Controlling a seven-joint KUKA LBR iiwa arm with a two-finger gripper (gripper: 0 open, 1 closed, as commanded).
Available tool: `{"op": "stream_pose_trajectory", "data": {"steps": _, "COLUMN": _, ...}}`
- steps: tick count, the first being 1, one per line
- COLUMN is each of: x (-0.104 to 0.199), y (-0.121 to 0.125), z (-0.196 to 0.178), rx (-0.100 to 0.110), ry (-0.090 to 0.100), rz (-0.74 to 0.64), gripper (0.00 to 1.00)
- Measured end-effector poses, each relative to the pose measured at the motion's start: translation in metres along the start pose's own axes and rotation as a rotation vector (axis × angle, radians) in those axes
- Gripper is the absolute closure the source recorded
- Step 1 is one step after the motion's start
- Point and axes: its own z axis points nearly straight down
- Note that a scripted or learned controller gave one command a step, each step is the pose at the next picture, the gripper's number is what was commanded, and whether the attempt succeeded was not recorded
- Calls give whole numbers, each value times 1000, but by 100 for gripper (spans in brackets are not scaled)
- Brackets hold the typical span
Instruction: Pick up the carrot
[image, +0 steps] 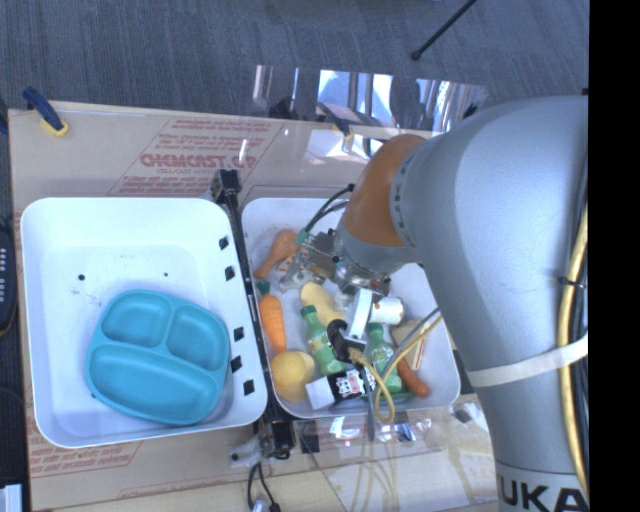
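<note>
The carrot (272, 320) is a short orange piece lying along the left wall of the right bin (440, 345), pointing front to back. My gripper (303, 263) hangs low over the back left part of that bin, a little behind and to the right of the carrot. It is close to a tan-orange drumstick-shaped item (279, 249). The arm's orange band (375, 205) and grey body cover the bin's back right.
Around the carrot lie a yellow lemon (292, 372), a pale yellow piece (318, 298), two green bottles (322, 340), a white cylinder (386, 310), a small black-and-white box (340, 387) and a red-orange piece (412, 382). The left bin (60, 240) holds a blue divided plate (158, 356).
</note>
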Motion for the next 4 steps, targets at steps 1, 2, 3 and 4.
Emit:
{"op": "stream_pose_trajectory", "data": {"steps": 1, "x": 1, "y": -1, "z": -9, "rx": 9, "ry": -1, "rz": -7, "gripper": 100}}
{"op": "stream_pose_trajectory", "data": {"steps": 2, "x": 51, "y": -14, "z": -158, "rx": -2, "ry": 6, "rz": 348, "gripper": 100}}
{"op": "stream_pose_trajectory", "data": {"steps": 3, "x": 56, "y": -143, "z": -96, "rx": 14, "ry": -3, "rz": 366, "gripper": 100}}
{"op": "stream_pose_trajectory", "data": {"steps": 4, "x": 55, "y": -140, "z": -99, "rx": 4, "ry": -2, "rz": 732, "gripper": 100}}
